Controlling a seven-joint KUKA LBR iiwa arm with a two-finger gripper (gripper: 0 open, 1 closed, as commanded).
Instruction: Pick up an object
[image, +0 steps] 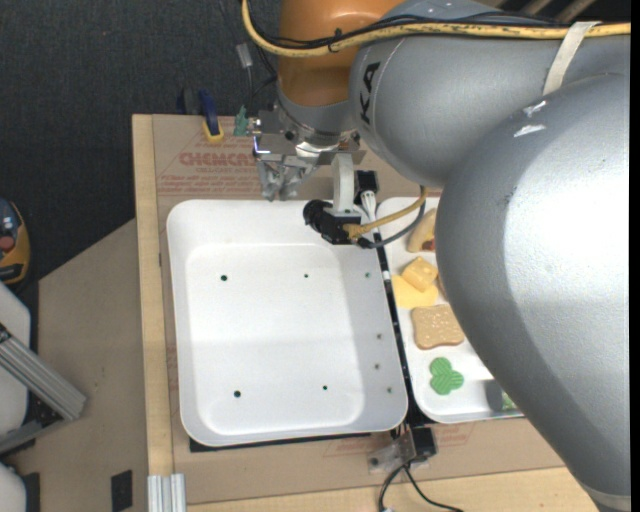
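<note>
Camera view, fixed overhead at a slant. The grey arm (500, 150) entered from the right and covered much of the upper right of the frame, its orange band (325, 40) near the top centre. The gripper (278, 180) hung beyond the far rim of the left bin (200, 300), over the brown bench board (165, 160), with its fingers pointing down. The fingers were small and blurred; whether they were released or clenched could not be told, and no object was seen between them. A black fitting with cables (335, 222) sat just below the wrist, at the far right corner of the left bin.

The left bin's floor was plain white, marked by a few small dark dots. The right bin (440, 405) was largely hidden under the arm. In its visible strip lay the candidate objects: a yellow wedge like a piece of cheese (420, 273), a tan flat slice like bread (437, 325) just nearer to the camera than the wedge, and a small green item (445, 377) nearer again. A reddish-brown piece (428, 240) showed at the arm's edge, too hidden to identify. All of these rested in the right bin, well apart from the gripper.

A blue and yellow item (210, 115) stood at the far edge of the board.
</note>
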